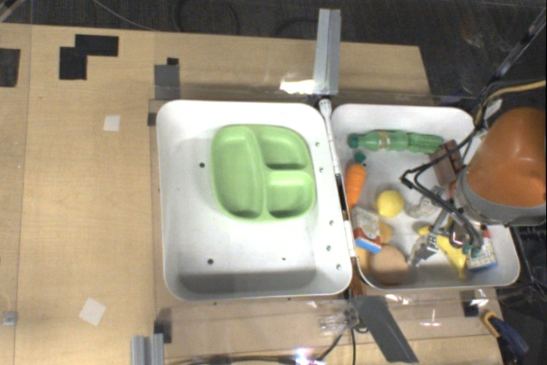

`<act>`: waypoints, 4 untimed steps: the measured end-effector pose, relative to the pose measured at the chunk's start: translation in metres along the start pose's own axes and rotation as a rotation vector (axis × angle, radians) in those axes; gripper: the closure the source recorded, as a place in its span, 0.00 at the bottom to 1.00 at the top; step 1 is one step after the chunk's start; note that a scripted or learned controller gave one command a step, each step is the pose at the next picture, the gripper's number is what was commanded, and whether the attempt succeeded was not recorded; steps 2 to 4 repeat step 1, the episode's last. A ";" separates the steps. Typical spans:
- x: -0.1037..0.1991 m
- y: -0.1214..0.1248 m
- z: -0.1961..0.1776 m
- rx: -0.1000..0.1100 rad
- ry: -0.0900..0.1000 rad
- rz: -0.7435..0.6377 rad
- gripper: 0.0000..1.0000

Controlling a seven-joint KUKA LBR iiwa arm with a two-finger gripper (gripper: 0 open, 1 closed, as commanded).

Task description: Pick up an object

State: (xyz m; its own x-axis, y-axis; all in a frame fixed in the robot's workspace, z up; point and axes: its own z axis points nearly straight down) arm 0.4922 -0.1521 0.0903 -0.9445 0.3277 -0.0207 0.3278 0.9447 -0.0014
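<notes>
Wooden bench (77, 209) carrying two bins | gripper (425, 248) dipping into cluttered right bin (402, 114) beside yellow ball (390, 203), seeking a pick | jaw state: cannot tell | green tray (261, 171) sitting in left bin (184, 209)

Both bins are white: the left bin (184, 209) holds a pale green divided tray (261, 171), the right bin (504, 265) a green bottle (395, 140), an orange carrot (355, 182), a yellow ball (390, 203) and a tan egg-shaped object (389, 262). The arm (510, 165) shows orange. The bench (77, 209) is light wood with black patches (85, 54).
</notes>
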 end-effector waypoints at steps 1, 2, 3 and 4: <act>-0.002 -0.004 0.000 -0.006 0.003 -0.035 0.00; -0.002 -0.004 0.000 -0.006 0.003 -0.035 0.00; -0.002 -0.004 0.000 -0.006 0.003 -0.035 0.00; -0.002 -0.004 0.000 -0.006 0.003 -0.035 0.00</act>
